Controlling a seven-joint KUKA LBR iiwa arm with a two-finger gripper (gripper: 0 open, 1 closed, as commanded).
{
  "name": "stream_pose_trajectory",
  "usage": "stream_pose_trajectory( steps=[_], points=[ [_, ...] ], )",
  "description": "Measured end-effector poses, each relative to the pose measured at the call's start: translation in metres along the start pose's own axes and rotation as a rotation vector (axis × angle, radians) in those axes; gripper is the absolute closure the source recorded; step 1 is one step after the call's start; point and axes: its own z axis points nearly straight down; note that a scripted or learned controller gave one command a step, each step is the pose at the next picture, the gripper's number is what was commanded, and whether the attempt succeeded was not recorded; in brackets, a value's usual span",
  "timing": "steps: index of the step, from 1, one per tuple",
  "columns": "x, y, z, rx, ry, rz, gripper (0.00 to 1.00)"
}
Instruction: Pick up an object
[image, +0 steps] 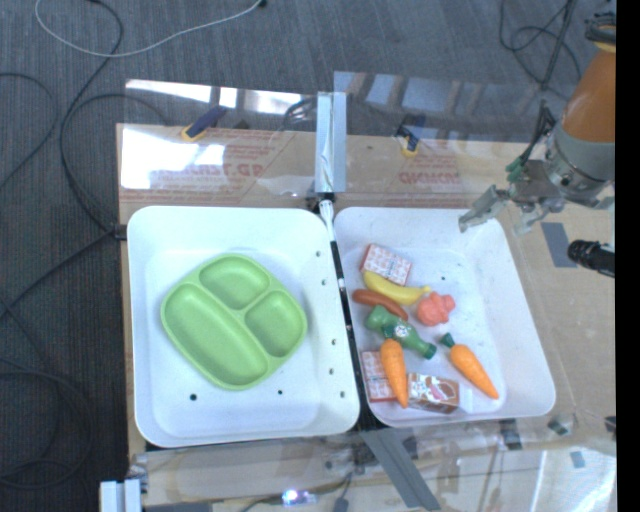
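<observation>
The right bin (525, 300) holds several toy foods: a red-and-white box (387, 264), a yellow banana (396, 291), a green bottle (399, 331), a reddish-orange lump (435, 308), two carrots (394, 372) (471, 368) and a brown carton (433, 392). My gripper (498, 217) hangs above the bin's far right corner, away from all of them. Its fingers stand open with nothing between them.
The left bin (150, 400) carries a green divided plate (233, 318). A metal post (329, 140) rises behind the seam between the bins. Cables lie on the dark floor at the back and left.
</observation>
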Motion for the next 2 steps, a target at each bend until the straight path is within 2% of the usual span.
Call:
stream_pose_trajectory(
  steps=[1, 2],
  points=[
    [0.013, -0.021, 0.125, 0.002, -0.002, 0.080, 0.00],
    [0.069, -0.035, 0.160, -0.013, -0.005, 0.235, 0.00]
  ],
)
